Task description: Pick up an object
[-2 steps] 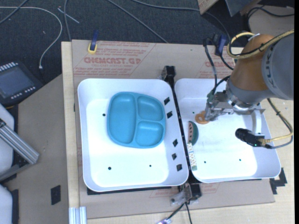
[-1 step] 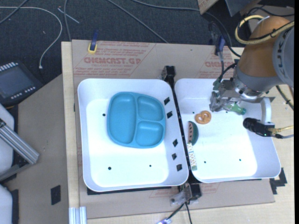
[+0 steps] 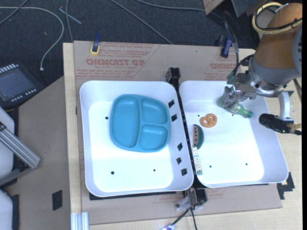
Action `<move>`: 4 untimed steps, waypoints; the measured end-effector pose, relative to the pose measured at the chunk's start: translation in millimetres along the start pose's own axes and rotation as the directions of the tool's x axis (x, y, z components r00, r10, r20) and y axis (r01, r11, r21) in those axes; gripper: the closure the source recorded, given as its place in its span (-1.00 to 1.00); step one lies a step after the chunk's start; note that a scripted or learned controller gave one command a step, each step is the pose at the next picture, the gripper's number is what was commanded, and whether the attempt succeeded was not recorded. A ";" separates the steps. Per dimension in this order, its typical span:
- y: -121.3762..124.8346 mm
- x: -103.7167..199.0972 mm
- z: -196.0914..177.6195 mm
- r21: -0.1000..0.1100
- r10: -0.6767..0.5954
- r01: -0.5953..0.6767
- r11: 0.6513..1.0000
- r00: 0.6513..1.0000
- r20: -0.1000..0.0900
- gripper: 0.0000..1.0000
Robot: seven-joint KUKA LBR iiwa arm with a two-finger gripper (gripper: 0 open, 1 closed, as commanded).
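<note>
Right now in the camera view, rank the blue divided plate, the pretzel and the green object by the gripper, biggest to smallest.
1. Blue divided plate, by far the largest.
2 and 3. Pretzel and green object look about alike; the gripper partly covers the green one, so I won't rank them.

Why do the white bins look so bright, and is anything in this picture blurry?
Camera view: the left bin and right bin are lit hard enough to wash out their floors, with only soft shadow near the rims; the blue divided plate and pretzel stay sharp; the gripper and the green item beside it look slightly soft, too small to read clearly.
</note>
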State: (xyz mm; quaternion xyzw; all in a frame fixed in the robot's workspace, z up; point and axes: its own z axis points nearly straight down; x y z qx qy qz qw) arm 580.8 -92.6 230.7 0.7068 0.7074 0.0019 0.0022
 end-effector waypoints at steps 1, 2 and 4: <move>1.4 0.0 -35.8 0.000 0.000 0.000 1.000 1.000 0.000 1.00; 0.2 49.3 -35.2 0.006 -0.005 0.005 1.000 1.000 -0.003 1.00; 1.5 166.2 -4.6 0.010 -0.005 0.005 1.000 1.000 -0.004 1.00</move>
